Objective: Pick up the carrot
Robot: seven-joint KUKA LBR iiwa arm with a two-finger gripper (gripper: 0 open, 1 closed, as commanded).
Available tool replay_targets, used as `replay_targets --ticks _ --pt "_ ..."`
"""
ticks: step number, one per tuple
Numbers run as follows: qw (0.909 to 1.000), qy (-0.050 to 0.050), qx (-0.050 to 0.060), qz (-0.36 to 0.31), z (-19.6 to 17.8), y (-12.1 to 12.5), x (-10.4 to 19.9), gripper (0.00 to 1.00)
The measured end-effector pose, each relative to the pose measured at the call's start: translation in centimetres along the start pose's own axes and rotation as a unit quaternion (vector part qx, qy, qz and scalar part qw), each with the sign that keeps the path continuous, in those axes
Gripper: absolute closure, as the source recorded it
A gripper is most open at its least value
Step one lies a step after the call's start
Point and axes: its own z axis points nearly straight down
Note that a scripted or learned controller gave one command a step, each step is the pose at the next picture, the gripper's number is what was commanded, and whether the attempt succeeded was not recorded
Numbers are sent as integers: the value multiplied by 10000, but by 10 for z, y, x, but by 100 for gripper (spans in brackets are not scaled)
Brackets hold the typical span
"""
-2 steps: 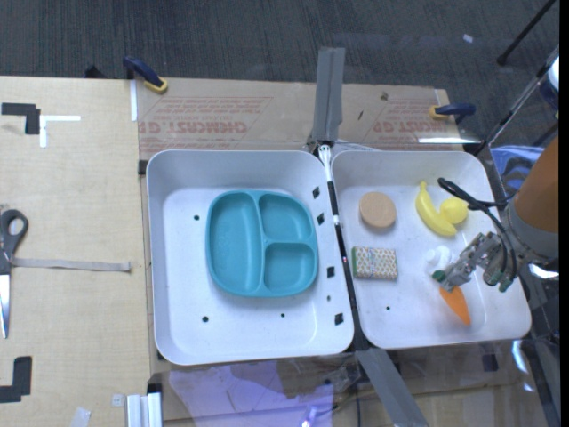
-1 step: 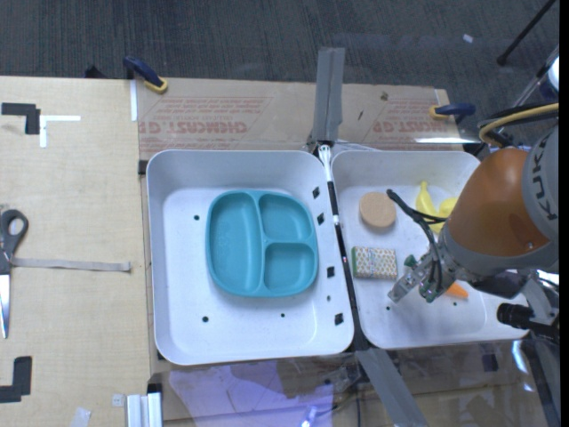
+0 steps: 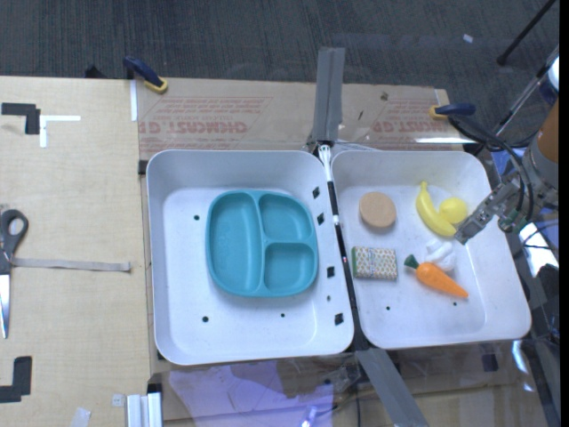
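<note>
I see the carrot [image 3: 438, 277] lying in the right bin [image 3: 498, 323], toward its right side, its green top pointing left and its orange tip pointing down and right. My claw [image 3: 468, 229] reaches in from the right at a slant and sits just above the carrot and just right of the banana [image 3: 437, 210], near both. I cannot tell from this view whether the claw is released or clenched, and nothing shows between its tips. Some small white thing [image 3: 442, 254] lies between the claw and the carrot; I cannot make out what it is. Left of the carrot is a speckled sponge block [image 3: 374, 262], and above that a round tan disc [image 3: 378, 211]. The left bin [image 3: 169, 265] holds a teal divided plate [image 3: 263, 243]. Scissors [image 3: 9, 256] rest on the bench [image 3: 71, 327] at far left.
</note>
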Motion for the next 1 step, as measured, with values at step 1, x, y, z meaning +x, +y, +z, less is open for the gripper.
replay_targets --ticks 1 --pt "9706 22 19 2406 71 25 72 100"
